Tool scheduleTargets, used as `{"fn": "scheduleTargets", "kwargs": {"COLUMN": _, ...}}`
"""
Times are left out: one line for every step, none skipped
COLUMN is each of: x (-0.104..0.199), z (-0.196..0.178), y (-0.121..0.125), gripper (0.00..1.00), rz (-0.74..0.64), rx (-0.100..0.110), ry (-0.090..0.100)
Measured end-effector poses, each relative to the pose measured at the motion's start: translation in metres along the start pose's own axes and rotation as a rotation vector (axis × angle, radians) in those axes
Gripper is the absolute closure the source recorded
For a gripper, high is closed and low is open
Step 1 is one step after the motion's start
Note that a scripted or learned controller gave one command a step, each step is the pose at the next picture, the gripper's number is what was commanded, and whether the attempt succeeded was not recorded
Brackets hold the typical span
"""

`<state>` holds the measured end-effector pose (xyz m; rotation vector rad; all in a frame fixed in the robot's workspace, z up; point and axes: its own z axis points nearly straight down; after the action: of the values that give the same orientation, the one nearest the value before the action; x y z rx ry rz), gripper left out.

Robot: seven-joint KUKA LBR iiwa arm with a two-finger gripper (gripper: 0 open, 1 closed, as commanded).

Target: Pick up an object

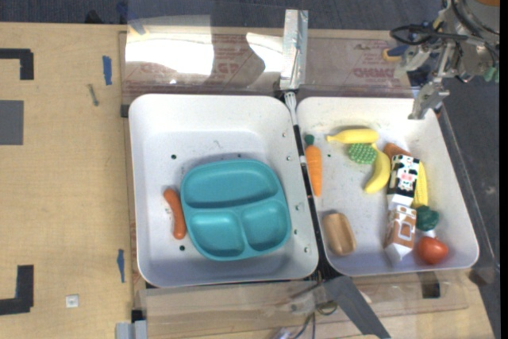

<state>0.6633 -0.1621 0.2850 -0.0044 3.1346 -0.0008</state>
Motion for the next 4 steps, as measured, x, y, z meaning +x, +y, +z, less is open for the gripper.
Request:
{"fn": "scheduleTargets", "kwargs": {"x": 0.008, "z": 0.127, "y": -0.013, "gripper": 0.00, "rz": -0.110, "rx": -0.004, "ry": 0.012}}
{"fn": "scheduleTargets", "kwargs": {"x": 0.050, "z": 0.196, "y": -0.032, "gripper": 0.00, "rz": -0.153, "rx": -0.005, "ry": -0.003}}
{"fn": "scheduleTargets", "kwargs": {"x": 0.064, "z": 0.196, "y": 0.024, "gripper": 0.00, "rz": -0.099, "rx": -0.002, "ry": -0.004}}
{"fn": "scheduleTargets", "kwargs": {"x": 0.072, "z": 0.195, "y": 0.049, "gripper": 0.00, "rz": -0.068, "rx": 0.000, "ry": -0.004}}
